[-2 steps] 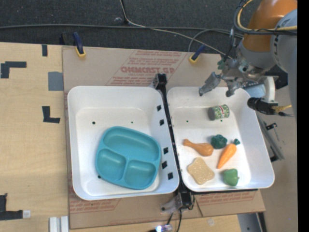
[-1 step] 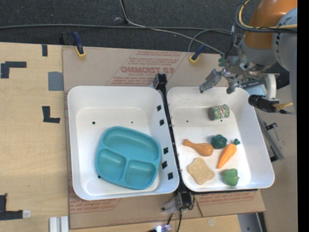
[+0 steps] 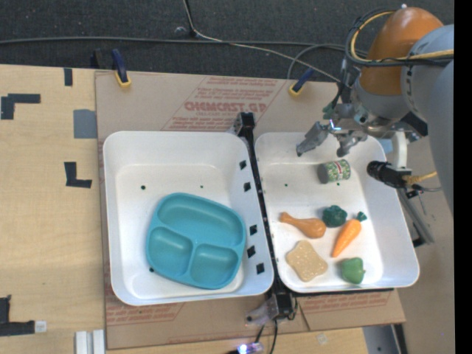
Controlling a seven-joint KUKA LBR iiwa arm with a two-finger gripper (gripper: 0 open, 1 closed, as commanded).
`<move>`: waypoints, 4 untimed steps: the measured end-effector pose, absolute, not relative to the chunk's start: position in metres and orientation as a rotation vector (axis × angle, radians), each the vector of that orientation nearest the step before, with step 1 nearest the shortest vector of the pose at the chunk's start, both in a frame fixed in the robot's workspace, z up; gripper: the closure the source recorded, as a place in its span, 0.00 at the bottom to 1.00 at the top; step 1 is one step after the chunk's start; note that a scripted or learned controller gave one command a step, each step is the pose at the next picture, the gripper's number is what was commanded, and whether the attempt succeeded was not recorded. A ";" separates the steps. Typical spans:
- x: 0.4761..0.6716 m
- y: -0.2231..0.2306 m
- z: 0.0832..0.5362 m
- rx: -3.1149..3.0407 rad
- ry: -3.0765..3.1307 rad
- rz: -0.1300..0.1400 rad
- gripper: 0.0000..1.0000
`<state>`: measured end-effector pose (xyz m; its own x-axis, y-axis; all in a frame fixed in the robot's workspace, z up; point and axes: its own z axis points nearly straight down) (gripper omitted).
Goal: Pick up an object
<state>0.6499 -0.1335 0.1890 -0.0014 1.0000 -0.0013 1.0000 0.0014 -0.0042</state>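
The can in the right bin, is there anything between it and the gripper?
Nothing visible. The gripper, fingers open, hangs just above the can; bare bin floor lies between them. The other toy foods sit nearer the camera.

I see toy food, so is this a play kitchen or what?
Probably a robot lab test bench, not a kitchen. A grey robot arm with an orange band reaches over two shallow white bins on a cardboard sheet clamped down, with cables running about.

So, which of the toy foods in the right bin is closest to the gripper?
The green can, lying on its side at the back of the right bin, just below the gripper. The chicken leg, broccoli, carrot, bread and pepper lie nearer the front.
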 end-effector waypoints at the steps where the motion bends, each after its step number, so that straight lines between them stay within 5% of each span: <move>1: 0.656 -0.135 0.128 -2.219 -2.224 0.006 0.00; 2: 0.656 -0.134 0.083 -2.219 -2.227 0.003 0.00; 3: 0.657 -0.134 0.096 -2.219 -2.228 0.001 1.00; 4: 0.662 -0.133 0.158 -2.221 -2.226 -0.004 1.00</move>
<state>0.6621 -0.1334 0.1582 -0.0019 1.0000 0.0000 1.0000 0.0019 0.0040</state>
